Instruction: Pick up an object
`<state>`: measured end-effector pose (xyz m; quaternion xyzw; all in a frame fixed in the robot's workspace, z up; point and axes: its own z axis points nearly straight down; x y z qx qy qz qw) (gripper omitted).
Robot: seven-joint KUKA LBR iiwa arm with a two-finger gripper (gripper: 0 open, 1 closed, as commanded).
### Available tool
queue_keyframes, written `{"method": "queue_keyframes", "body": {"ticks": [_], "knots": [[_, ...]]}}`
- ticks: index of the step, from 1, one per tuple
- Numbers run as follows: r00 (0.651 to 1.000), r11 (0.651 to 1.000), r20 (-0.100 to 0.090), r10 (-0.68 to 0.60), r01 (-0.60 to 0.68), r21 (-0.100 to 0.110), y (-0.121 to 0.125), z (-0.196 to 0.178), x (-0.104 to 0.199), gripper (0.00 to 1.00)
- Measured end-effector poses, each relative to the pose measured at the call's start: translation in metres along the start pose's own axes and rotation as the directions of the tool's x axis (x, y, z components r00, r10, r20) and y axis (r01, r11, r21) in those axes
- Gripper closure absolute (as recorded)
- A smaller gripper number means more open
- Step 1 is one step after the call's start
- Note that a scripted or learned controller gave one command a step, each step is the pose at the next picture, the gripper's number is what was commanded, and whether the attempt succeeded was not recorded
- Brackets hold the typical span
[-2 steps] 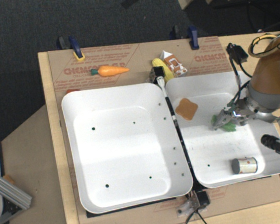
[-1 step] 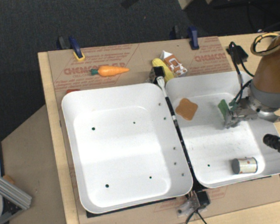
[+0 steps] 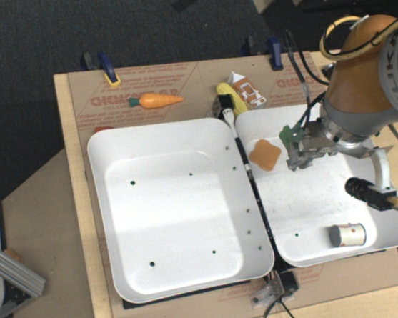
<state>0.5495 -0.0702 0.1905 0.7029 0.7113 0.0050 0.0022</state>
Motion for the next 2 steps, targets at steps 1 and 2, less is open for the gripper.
{"method": "queue_keyframes", "body": {"ticks": [1, 2], "knots": [[1.000, 1.000, -0.002, -0.002, 0.002, 0.004, 0.083, 0.007, 0.114, 1.00], [1.000, 1.000, 0.001, 0.004, -0.004, -0.001, 0.122, -0.061, 0.176, 1.00]]}}
